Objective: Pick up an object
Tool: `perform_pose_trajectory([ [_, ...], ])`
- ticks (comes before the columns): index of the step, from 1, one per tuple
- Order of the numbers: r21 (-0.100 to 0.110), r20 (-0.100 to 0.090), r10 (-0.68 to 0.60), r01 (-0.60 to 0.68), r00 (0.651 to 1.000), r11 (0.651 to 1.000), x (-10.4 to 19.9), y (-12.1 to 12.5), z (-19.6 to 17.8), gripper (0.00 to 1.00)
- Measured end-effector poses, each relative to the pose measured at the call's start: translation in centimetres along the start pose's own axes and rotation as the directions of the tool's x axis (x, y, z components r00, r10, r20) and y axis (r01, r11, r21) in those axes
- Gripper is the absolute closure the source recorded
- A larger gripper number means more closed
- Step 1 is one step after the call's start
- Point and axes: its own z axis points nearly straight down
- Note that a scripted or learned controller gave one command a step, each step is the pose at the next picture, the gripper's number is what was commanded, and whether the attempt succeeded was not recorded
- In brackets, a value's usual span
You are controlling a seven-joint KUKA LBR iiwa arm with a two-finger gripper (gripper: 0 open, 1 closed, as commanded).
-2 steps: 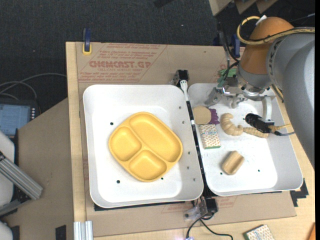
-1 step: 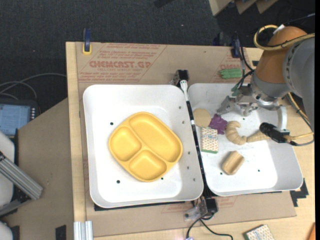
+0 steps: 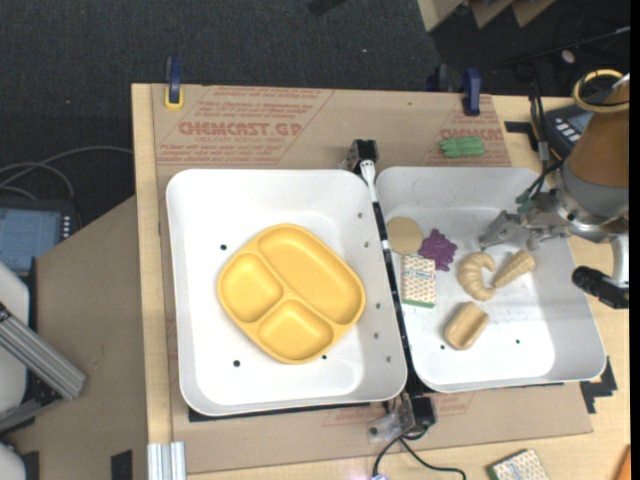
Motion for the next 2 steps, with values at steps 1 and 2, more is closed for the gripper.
perform_pose_trajectory([
  [1, -0.002, 0.009, -0.010, 0.010, 1.000, 1.000, 9.1, 2.5, 0.7, 0.00],
  [2, 0.002, 0.011, 0.001, -0.001, 1.000, 1.000, 6.9, -1.0, 0.7, 0.00],
])
